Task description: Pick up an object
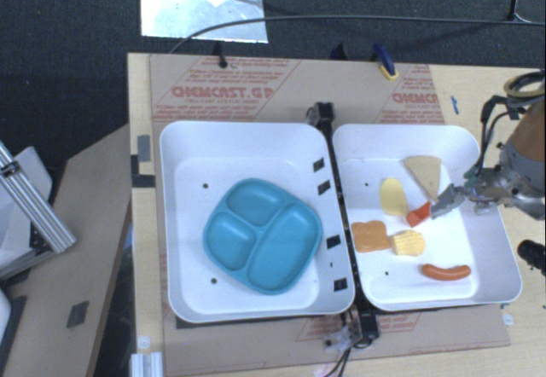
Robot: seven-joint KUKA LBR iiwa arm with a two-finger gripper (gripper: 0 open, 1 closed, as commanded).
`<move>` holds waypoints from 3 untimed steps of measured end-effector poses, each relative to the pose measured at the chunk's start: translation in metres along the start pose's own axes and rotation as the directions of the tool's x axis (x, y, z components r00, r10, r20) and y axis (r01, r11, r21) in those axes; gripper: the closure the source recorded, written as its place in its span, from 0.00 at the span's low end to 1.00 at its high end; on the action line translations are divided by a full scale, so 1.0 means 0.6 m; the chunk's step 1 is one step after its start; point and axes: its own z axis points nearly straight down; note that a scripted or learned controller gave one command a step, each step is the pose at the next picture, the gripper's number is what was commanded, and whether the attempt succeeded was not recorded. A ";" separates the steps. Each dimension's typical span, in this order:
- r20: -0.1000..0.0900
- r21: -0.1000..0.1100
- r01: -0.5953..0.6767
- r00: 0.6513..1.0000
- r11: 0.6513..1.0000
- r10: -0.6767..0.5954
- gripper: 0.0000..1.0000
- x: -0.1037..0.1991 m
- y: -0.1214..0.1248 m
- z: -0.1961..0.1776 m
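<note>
The right bin [367,145] holds several toy foods. There is a tan wedge [425,172], a yellow oval piece [392,196], a small red piece [418,214], an orange slice [370,235], a yellow crinkled piece [409,242] and a red sausage [446,272]. My gripper [445,202] reaches in from the right, low over the bin. Its tip is right at the red piece's upper right edge, just below the tan wedge. Whether it touches or grips the red piece is unclear.
The left bin [196,153] holds a blue divided plate [263,234]. A black clip strip [333,213] runs along the seam between the bins. The arm's wrist [520,171] hangs over the right bin's right rim. Cables cross the bench at the back.
</note>
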 end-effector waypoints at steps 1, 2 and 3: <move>0.003 -0.012 0.004 1.000 1.000 -0.004 0.00 0.001 0.005 -0.011; 0.002 -0.010 0.005 1.000 1.000 -0.005 0.00 0.016 0.016 0.077; 0.002 -0.011 0.001 1.000 1.000 -0.001 0.00 0.016 0.017 0.163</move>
